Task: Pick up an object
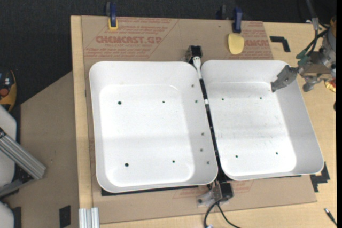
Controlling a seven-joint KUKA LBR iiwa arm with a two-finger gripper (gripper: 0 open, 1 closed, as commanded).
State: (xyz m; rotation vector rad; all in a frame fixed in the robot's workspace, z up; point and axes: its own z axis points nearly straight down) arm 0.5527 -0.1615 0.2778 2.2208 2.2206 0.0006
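Observation:
My gripper [295, 83] hangs over the far right corner of the right white bin [299, 115], reaching in from the right. It is open: one dark finger [281, 79] points down-left over the bin's floor and the other sits near the bin's right rim. Nothing is between them. A small yellow object [235, 43] lies on the brown board behind the right bin, outside both bins and well left of the gripper. The left white bin [107, 115] sits beside the right one.
Both bins rest on a brown cardboard sheet [160, 34] held by two blue clamps [111, 10] [237, 17] at its back edge. A black bar [206, 109] runs between the bins. Cables trail off the front edge [216, 200].

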